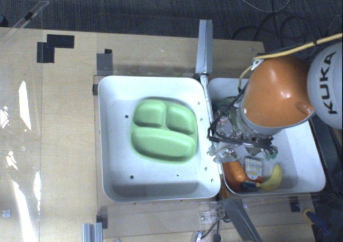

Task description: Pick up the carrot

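1. Camera view looks down on a wooden bench point(64, 144) with two white bins side by side.
2. The left bin point(112, 144) holds a green tray point(163, 131) with three dips in it. The tray sits near the middle of that bin.
3. The right bin point(305, 166) is at about 3 o'clock from the green tray. The big grey and orange arm point(276, 93) hangs over it and hides much of it.
4. The gripper point(238, 147) is low in the right bin, under the orange part, with wires all around it. I cannot tell how wide it is, or if it has hold of anything.
5. The carrot point(233, 171) is orange and lies in the right bin near its front left corner, at about 6 o'clock from the gripper, just below it.
6. A small box point(253, 168) with a picture on it sits just beside the carrot, at about 3 o'clock from it.
7. A yellow banana point(272, 177) lies at about 3 o'clock from the small box, close to the front wall of the bin.
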`<state>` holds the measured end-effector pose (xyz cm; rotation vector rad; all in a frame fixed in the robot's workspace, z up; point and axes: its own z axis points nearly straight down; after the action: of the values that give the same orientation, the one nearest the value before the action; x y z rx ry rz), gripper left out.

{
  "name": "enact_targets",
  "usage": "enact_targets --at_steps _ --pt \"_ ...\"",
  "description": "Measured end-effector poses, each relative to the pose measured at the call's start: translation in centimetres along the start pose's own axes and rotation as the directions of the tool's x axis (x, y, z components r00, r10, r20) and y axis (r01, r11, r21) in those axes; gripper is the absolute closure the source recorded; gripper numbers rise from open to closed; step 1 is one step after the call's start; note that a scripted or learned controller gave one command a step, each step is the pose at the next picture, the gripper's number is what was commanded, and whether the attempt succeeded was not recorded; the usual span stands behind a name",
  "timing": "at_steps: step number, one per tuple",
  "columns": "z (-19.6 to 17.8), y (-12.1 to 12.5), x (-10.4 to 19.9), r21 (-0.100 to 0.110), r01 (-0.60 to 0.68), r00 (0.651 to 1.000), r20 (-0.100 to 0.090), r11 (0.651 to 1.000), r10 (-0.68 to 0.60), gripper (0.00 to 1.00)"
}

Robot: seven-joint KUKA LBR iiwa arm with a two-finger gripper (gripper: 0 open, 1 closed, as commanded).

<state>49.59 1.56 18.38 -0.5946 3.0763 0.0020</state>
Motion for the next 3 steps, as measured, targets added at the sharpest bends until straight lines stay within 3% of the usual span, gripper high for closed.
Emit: enact_targets --at_steps 1,2,3 --pt "0.0 2.4 -1.4 0.000 0.216 0.976 0.001 0.976 -0.216 1.00" --pt "0.0 4.4 -4.2 0.000 0.555 0.832 0.004 0.832 -0.555 1.00" --pt "0.0 5.2 -1.4 0.001 0.947 0.321 0.005 0.321 -0.947 1.00"
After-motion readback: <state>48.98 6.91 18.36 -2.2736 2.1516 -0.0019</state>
